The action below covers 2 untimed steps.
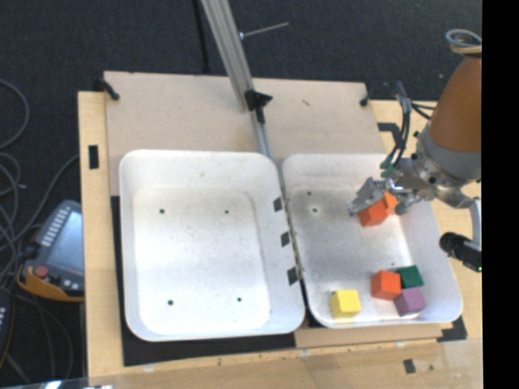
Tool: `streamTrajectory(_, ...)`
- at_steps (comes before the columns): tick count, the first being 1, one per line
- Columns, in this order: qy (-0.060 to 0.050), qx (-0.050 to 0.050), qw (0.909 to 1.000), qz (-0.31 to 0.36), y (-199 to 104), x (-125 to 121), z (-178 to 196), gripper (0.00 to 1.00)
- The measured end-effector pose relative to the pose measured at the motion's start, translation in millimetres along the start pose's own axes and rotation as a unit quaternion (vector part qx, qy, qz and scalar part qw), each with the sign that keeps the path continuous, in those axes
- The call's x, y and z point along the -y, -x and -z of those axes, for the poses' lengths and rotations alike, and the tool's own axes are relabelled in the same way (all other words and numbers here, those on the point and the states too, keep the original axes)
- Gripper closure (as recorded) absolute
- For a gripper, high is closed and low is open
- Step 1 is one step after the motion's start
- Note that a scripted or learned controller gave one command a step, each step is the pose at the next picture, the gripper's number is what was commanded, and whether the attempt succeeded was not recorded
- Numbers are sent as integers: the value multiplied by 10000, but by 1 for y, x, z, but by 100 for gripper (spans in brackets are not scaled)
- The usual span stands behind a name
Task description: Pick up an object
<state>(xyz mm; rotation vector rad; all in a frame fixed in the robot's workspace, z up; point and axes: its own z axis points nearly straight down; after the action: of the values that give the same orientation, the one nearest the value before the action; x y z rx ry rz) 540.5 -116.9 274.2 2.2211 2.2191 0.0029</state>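
1. Looking at the claw (379, 201), you see its fingers clamped on an orange block (374, 213).
2. That block hangs directly beneath it, above the right bin (324, 217).

Speckled white plastic bins (203, 241); wooden bench (324, 108)

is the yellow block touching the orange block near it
Apart. The camera view shows bare white bin floor between the yellow block and the orange block in the right bin.
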Motion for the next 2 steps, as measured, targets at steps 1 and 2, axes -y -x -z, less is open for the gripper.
streamTrajectory(1,-45,9,10000,-16,73,8,-127,0)
streamTrajectory(2,-2,3,10000,26,73,-83,-171,0)
